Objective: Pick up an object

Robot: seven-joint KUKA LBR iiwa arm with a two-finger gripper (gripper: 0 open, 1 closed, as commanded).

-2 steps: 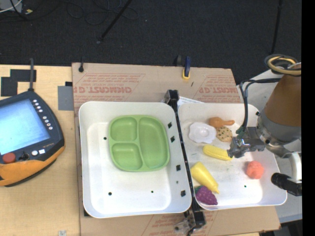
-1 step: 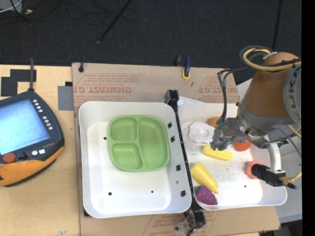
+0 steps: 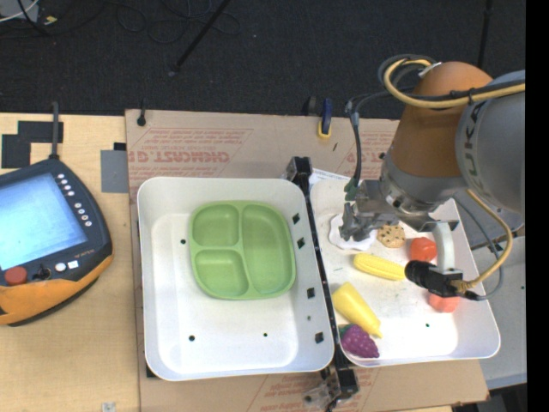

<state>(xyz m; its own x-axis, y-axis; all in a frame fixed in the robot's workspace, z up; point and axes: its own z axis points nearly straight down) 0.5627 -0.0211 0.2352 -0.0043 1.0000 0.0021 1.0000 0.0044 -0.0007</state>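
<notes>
While the claw (image 3: 352,227) was held low in the right bin (image 3: 480,337), its grip could not be told; a cookie (image 3: 392,235) and yellow corn (image 3: 379,267) were seen just beside it.

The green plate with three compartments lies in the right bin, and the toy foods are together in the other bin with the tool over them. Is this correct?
Not quite. In the camera view the green plate with three compartments lies in the left bin, not the right one. The rest holds: the toy foods, such as the corn and the purple grapes, are together in the other bin, with the tool over them.
</notes>
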